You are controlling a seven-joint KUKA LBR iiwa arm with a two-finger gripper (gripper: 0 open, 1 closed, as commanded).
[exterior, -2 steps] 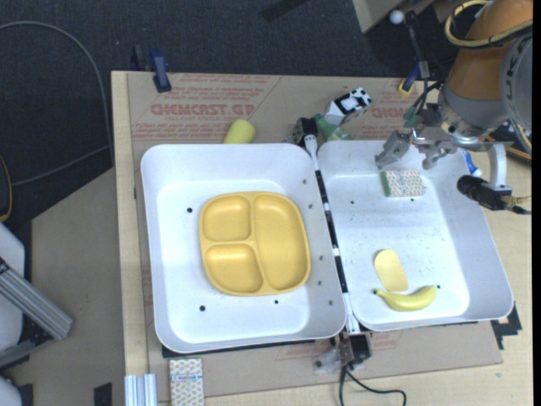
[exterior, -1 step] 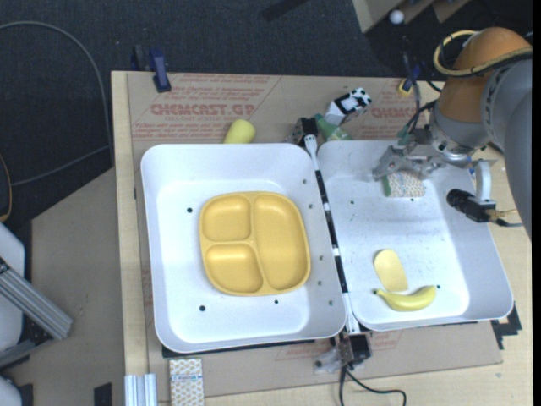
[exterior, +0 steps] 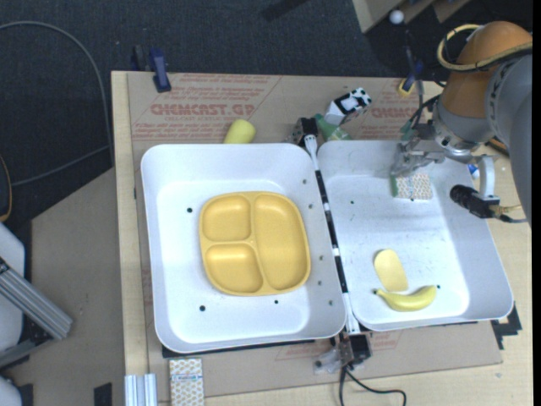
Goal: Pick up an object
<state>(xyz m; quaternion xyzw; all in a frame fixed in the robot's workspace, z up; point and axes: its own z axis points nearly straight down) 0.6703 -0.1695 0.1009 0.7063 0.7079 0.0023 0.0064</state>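
One banana beside yellow slice, right bin

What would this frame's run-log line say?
gripper: low in right bin, over speckled pad | banana: untouched | plate: left bin

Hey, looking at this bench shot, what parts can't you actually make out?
- Gripper, camera view: finger state unreadable, too small and blurred against the speckled pad.
- Speckled pad: its upper edge hidden by the gripper, so contact is unclear.
- Arm: cut off by the right edge.
- Black-and-white item behind the bins: too small to identify.
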